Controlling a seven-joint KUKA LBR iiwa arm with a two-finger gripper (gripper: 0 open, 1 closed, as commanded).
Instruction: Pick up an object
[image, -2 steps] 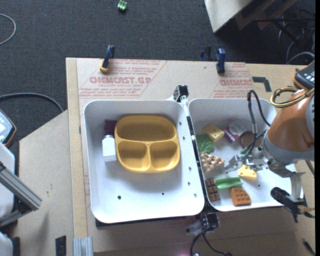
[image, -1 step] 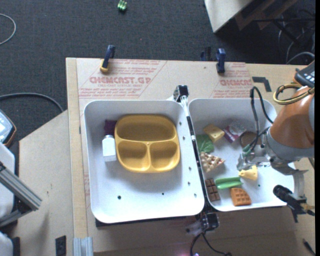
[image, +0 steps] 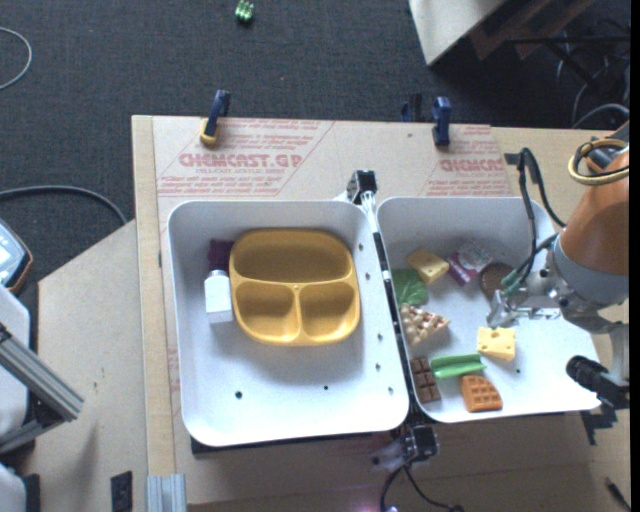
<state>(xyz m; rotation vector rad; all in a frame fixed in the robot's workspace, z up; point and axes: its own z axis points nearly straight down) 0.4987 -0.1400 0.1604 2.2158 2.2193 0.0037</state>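
Bench (image: 150, 300) carries two white bins side by side.

Left bin (image: 290, 400): yellow tray (image: 293, 285) with three compartments, sitting toward the back. Small white bottle (image: 218, 296) stands just beside the tray's left edge, touching or nearly so. A dark maroon item (image: 220, 250) lies behind the bottle, partly hidden by the tray; cannot tell what it is.

Right bin (image: 545, 385) holds toy food:
- yellow block (image: 428, 265) near the back
- green leaf piece (image: 408, 290) against the left wall
- pizza slice (image: 423, 323) just in front of the leaf
- chocolate bar (image: 424, 378) along the front left
- green bean pod (image: 456, 364) beside the chocolate
- orange waffle (image: 481, 392) just in front of the pod
- cheese wedge (image: 497, 343) with holes, mid-bin
- pink and white packet (image: 466, 264) toward the back
- brown round item (image: 493, 276) just right of the packet, partly covered by the arm's parts

Arm enters from the right, orange band (image: 600, 225) above the wrist. Tool (image: 505, 312) sits low in the right bin, directly behind the cheese wedge, very near or touching its upper edge. Too small and cluttered to read: cannot tell whether the tool is apart or together. Nothing visibly clamped.
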